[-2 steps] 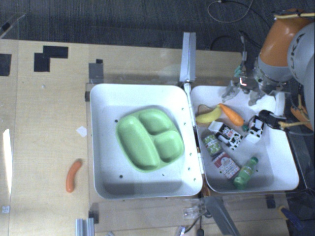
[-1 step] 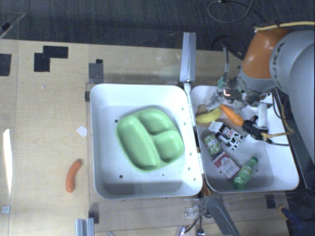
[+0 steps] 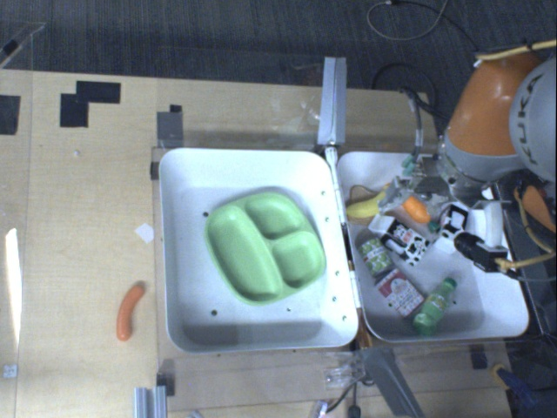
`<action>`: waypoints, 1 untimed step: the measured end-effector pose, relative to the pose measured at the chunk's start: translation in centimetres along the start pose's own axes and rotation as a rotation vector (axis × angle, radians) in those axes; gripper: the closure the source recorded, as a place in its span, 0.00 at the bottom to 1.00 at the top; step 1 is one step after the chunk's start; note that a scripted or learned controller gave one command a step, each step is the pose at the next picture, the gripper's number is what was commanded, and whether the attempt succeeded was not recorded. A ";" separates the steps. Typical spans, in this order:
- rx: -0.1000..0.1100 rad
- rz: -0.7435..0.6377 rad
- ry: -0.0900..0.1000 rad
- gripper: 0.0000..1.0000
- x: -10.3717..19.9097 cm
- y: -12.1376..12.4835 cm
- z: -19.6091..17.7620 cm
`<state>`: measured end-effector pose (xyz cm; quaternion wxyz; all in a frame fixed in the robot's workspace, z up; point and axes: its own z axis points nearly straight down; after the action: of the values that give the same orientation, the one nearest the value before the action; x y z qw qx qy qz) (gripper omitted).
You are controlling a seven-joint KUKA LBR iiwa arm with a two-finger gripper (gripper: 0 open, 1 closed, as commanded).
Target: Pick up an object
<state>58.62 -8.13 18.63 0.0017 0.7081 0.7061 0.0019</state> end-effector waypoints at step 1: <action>-0.007 0.131 -0.002 0.00 -6.4 1.7 9.8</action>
<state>60.31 -14.49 8.88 0.0047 0.7528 0.6583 0.0035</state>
